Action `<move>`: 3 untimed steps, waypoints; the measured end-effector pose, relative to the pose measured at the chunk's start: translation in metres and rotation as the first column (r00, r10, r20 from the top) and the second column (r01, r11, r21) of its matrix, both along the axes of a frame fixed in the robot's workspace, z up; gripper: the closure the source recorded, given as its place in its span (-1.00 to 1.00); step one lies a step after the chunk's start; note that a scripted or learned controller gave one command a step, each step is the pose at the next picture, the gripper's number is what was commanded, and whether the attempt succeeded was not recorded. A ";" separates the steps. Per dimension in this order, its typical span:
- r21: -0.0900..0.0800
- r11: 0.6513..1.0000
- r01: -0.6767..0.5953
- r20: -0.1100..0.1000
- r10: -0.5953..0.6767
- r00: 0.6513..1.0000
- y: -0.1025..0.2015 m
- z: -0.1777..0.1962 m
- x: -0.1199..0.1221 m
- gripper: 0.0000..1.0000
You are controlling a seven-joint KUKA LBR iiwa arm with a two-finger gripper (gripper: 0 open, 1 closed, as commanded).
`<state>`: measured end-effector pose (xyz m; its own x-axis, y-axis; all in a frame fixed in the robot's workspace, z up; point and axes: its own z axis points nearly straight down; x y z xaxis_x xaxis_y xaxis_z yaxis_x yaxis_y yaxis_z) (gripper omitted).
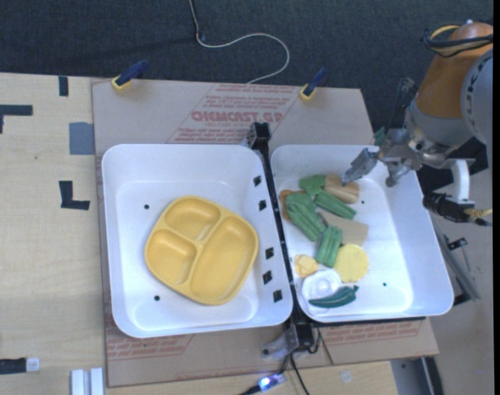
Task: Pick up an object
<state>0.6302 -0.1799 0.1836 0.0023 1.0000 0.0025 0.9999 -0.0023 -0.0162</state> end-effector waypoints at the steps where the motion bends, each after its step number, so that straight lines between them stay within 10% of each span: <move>1: -0.003 1.000 -0.003 0.015 0.003 1.000 0.000 0.010 0.003 -1.00; 3: -0.002 1.000 -0.004 0.009 0.004 1.000 0.012 -0.096 0.002 -1.00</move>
